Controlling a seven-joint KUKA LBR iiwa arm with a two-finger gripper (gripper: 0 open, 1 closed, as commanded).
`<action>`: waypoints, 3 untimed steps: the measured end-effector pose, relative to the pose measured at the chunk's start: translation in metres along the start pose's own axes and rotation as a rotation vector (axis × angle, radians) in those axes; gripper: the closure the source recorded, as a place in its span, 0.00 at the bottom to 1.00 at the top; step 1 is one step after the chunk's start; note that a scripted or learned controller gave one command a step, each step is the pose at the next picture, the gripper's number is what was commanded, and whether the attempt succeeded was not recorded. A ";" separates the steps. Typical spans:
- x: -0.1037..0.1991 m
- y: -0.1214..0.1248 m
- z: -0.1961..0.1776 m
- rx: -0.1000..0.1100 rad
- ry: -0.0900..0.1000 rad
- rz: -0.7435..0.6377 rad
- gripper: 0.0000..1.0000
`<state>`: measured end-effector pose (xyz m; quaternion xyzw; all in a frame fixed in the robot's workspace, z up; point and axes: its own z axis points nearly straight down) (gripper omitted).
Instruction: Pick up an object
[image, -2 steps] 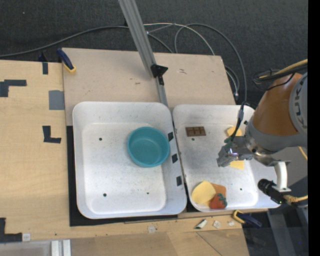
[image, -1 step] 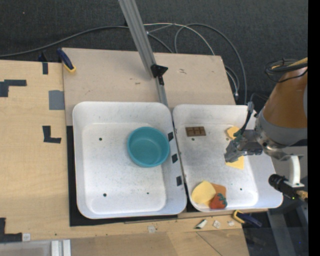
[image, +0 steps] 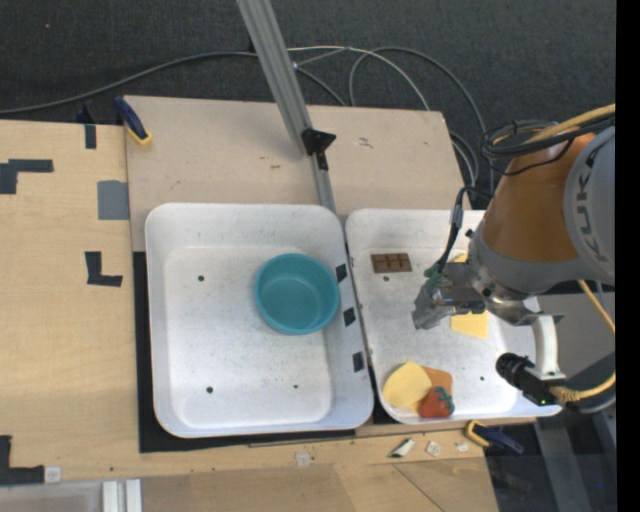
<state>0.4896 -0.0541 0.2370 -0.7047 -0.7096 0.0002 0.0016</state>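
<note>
I hung my gripper (image: 432, 310) low in the right bin (image: 400, 235), just beside the yellow wedge (image: 470, 325) as the nearest thing to take, though I could not tell its state, while the bowl (image: 296, 292) sat apart in the left bin (image: 190, 230).

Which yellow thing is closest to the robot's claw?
The yellow wedge right beside the gripper. The round yellow piece lies farther off, by the bin's front edge.

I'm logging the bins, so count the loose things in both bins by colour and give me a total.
Teal: 1, bowl
Brown: 1, chocolate bar
Yellow: 2, round piece, wedge
Orange: 1, slab
Red: 1, strawberry
Total: 6
</note>
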 end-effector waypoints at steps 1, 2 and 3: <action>0.056 0.006 0.013 0.002 0.000 0.000 1.00; 0.100 0.017 0.007 0.000 -0.001 0.001 1.00; 0.154 0.034 0.001 -0.002 0.000 -0.001 1.00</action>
